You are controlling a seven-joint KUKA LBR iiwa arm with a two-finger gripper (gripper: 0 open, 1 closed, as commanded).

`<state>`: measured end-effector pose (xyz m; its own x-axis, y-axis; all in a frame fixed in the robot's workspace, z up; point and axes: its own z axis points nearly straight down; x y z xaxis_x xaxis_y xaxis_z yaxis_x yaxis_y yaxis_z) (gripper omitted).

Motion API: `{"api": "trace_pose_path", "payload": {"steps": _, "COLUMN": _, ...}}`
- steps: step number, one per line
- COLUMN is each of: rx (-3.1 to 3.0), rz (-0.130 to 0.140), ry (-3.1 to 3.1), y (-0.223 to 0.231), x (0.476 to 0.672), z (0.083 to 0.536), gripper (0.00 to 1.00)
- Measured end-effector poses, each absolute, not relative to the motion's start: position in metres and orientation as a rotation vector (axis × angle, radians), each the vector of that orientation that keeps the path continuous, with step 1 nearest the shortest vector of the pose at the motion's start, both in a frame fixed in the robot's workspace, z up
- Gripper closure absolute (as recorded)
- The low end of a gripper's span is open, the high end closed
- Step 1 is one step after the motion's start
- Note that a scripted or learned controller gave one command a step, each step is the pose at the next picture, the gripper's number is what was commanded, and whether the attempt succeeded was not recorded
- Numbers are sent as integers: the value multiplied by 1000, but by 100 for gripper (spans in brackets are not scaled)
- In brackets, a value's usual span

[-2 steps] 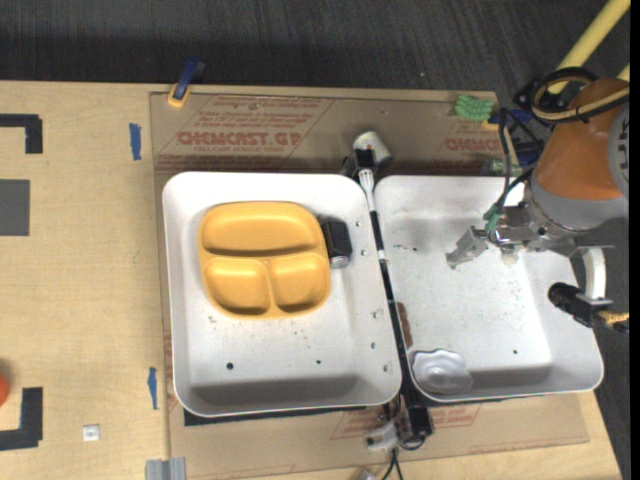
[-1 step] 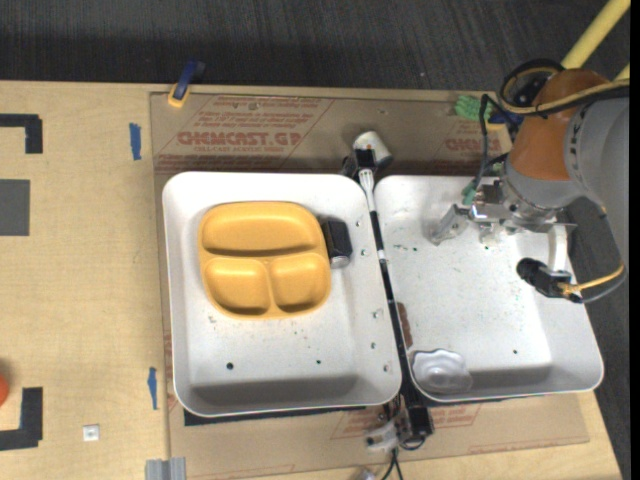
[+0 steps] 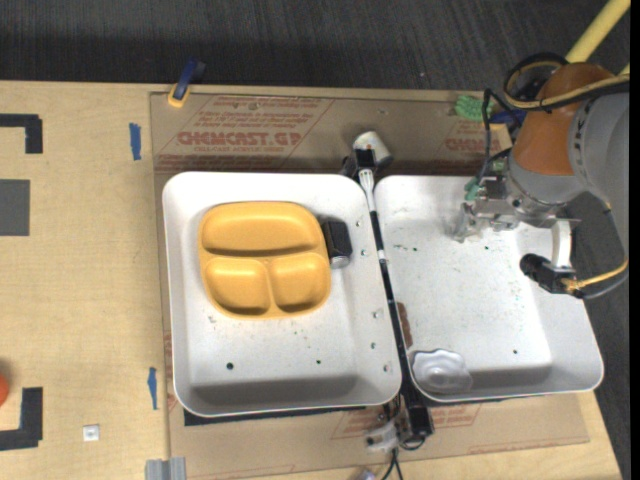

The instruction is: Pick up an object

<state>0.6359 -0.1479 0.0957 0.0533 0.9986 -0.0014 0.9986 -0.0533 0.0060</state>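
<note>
You can see the gripper (image 3: 472,211) hanging over the far part of the right bin (image 3: 480,288), holding nothing you could spot, while the yellow tray with three sections (image 3: 265,258) lies in the left bin (image 3: 190,298) with a small dark thing (image 3: 336,240) touching its right side.

Grey arm (image 3: 600,158), orange band, black and yellow cables.

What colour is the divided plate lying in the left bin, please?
Yellow-orange; the divided plate shows in the camera view.
</note>
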Motion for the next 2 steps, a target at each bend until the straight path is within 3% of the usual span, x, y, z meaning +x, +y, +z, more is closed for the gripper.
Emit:
{"api": "trace_pose_path", "payload": {"steps": 1, "rx": 2276, "rz": 4, "ry": 2158, "y": -148, "x": 636, "z": 96, "gripper": 0}}
{"api": "trace_pose_path", "payload": {"steps": 2, "rx": 2274, "rz": -1, "ry": 2171, "y": -95, "x": 574, "z": 97, "gripper": 0}}
